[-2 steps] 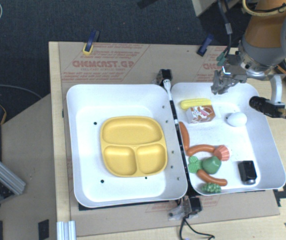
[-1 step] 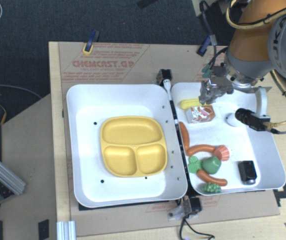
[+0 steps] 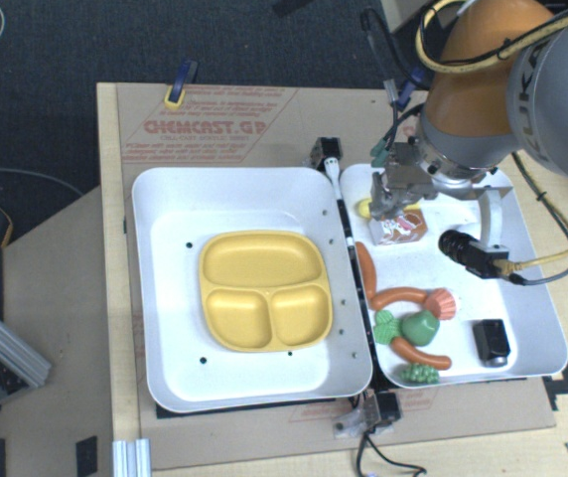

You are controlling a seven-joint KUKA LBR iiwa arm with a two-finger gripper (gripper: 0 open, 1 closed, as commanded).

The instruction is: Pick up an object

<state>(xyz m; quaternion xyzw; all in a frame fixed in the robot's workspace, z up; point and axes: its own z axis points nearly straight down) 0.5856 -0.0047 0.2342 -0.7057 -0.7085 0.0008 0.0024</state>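
My gripper (image 3: 391,207) hangs low over the far left part of the right bin (image 3: 532,296). Directly below it lies a small red and white snack packet (image 3: 403,230), and the tip seems to touch or hover just above the packet's left end. A small yellow item (image 3: 363,208) peeks out just left of the gripper, partly hidden by it. Closer to the front lie an orange sausage (image 3: 364,266), a second sausage (image 3: 408,297), a green pepper (image 3: 419,327), a carrot (image 3: 425,357) and a bit of broccoli (image 3: 420,374).
A yellow divided plate (image 3: 264,289) sits in the middle of the left bin (image 3: 160,266). A black block (image 3: 491,341) lies at the right bin's front right. A black cylinder (image 3: 468,252) with a cable sticks out beside the wrist. The arm's bulk covers the bin's far right.
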